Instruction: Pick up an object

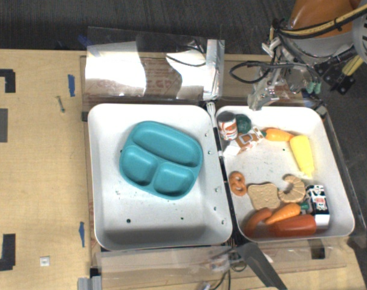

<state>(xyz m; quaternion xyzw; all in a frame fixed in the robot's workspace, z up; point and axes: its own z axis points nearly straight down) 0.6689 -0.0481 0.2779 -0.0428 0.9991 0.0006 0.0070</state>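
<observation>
You can see that the pick has not really begun. The gripper (263,97) hangs above the far rim of the right bin (337,162), at about 11 o'clock of that bin, with the grey and orange arm (325,8) behind it at 1 o'clock of the view. Nothing is between the fingers; whether they are open or closed I cannot tell, because the tip is small and mixed with cables there.

All the candidate objects lie untouched in the right bin. Nearest to the gripper, at 10 o'clock of the bin, is a small cluster: a white and red can (228,128), a dark green round piece (243,124) and a small brown and white toy (250,139). At 12 o'clock lies an orange piece (277,135), touching a yellow corn-like piece (302,154) toward 2 o'clock. At 9 o'clock is a pretzel (237,183), beside it a slice of bread (263,194) and a tan cookie-like piece (293,190). At 6 o'clock a carrot (285,212) lies over a red sausage (280,225), with a small black and white box (317,200) at 4 o'clock.

The left bin (104,162) carries a teal divided plate (161,159) in its middle.

So, in my judgement, everything is left for you: choose one object, probably from the near cluster, descend, close, and lift it free.
</observation>
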